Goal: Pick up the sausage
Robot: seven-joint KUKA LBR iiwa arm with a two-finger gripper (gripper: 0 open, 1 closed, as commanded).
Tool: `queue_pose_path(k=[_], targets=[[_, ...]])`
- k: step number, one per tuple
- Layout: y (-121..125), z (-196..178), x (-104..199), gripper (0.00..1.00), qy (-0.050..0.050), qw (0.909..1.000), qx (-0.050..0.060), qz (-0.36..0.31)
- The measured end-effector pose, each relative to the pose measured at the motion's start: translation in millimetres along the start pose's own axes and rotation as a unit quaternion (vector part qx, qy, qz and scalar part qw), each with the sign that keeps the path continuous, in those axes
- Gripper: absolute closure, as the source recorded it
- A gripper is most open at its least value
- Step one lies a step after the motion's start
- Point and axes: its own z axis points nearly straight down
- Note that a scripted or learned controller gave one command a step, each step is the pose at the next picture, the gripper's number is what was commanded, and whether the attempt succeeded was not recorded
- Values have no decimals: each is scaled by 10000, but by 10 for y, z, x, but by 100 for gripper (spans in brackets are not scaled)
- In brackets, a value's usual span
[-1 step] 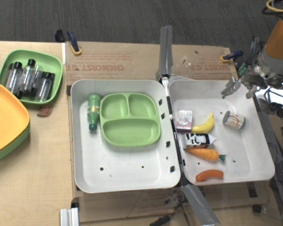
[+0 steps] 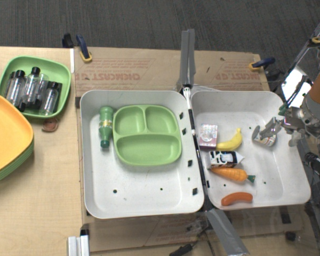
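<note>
The sausage is a short orange-red link lying near the front wall of the right bin. My gripper hangs over the right bin's far right part, well behind and to the right of the sausage. Its fingers are spread apart with nothing between them. A carrot lies between the gripper and the sausage.
Beside the carrot are a small black-and-white carton, a banana and a pink box. The left bin holds a green divided plate and a green bottle. Orange plates and a green tray of bottles sit at left.
</note>
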Motion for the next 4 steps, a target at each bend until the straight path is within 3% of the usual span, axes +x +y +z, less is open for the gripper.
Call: queue_pose_path(k=[1,2,3,4], targets=[[-639,-69,191,0,2,9975,1,709],[-964,-76,940,0,-2,9988,5,480],[-959,-157,925,100,-5,9988,15,499],[-846,668,460,100,2,9999,4,-167]])
